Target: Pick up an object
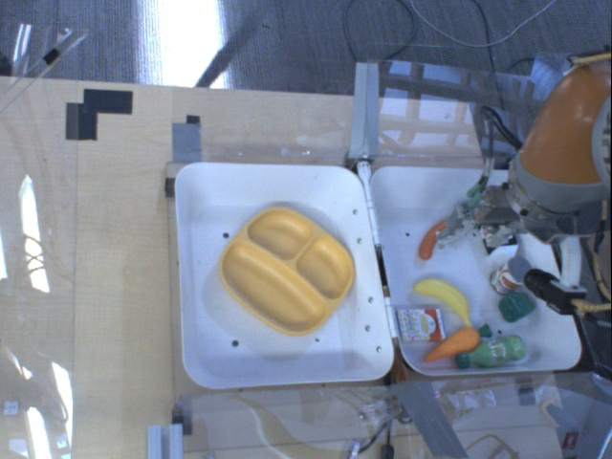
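My gripper [463, 222] hangs over the upper part of the right bin [402, 187], below the arm's orange band. A small red pepper [430, 241] lies just left of and below the gripper's tip, very close to it; contact is unclear. Further down the bin lie a yellow banana [446, 297], a small carton [419, 325], an orange carrot [451, 344] and a green bottle [493, 352]. A dark green piece [516, 305] and a small can [503, 277] sit at the right, partly behind the arm.
The left bin [201, 342] holds a yellow divided plate [287, 269] in its middle. A metal post [364, 113] stands at the back between the two bins. Cables [449, 17] run over the floor behind the bench.
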Robot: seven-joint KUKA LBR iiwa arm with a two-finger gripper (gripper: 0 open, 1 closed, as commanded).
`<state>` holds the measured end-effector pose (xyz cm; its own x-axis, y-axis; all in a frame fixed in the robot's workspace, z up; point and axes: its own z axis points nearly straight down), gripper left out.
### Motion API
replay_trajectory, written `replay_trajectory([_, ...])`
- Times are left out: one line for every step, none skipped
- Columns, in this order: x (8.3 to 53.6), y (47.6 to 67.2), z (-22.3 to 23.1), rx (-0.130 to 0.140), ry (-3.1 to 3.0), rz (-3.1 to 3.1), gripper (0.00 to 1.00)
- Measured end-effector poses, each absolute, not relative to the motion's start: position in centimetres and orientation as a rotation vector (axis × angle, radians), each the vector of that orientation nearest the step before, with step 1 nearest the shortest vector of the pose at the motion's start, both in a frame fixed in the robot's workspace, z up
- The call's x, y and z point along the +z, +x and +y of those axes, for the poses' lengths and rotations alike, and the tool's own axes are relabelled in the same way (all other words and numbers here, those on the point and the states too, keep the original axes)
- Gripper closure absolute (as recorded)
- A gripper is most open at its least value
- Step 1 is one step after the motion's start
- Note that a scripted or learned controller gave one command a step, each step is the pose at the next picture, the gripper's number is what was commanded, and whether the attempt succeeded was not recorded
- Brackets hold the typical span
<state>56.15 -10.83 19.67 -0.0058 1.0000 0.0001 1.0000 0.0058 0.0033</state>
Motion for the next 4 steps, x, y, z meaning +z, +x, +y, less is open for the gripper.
replay_trajectory([18.9,55.0,-12.8,0.006,2.177,2.258,0.0])
replay_trajectory([8.9,49.1,-10.5,0.013,2.165,2.264,0.0])
replay_trajectory([8.9,49.1,-10.5,0.013,2.165,2.263,0.0])
replay_trajectory([10.2,49.4,-10.4,0.023,2.157,2.261,1.0])
